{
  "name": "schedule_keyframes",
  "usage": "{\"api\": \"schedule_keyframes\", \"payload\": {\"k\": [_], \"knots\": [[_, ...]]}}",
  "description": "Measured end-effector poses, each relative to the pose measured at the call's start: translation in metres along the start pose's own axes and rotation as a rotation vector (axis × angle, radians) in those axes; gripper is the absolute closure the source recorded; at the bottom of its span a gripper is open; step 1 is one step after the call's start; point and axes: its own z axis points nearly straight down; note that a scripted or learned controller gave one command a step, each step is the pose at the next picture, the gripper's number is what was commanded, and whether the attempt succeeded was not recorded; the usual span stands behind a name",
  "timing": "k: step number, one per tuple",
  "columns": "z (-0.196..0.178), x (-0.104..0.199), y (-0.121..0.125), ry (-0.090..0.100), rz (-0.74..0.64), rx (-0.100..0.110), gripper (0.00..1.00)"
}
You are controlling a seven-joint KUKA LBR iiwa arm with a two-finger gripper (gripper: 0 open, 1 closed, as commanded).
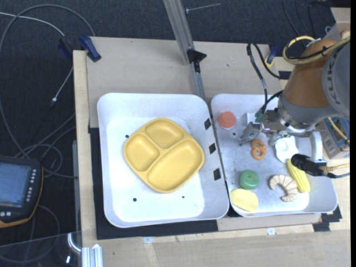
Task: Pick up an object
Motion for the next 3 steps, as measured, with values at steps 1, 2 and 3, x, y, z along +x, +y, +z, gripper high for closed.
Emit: {"api": "schedule_keyframes", "payload": {"k": [1,2,3], "knots": [[0.046,-0.002,0.003,-0.006,0.0,-0.013,0.0],[0.032,-0.001,0.005,-0.005,0.0,-0.02,1.0],[-0.014,0.004,0.0,-0.003,-0.001,-0.014,1.0]]}}
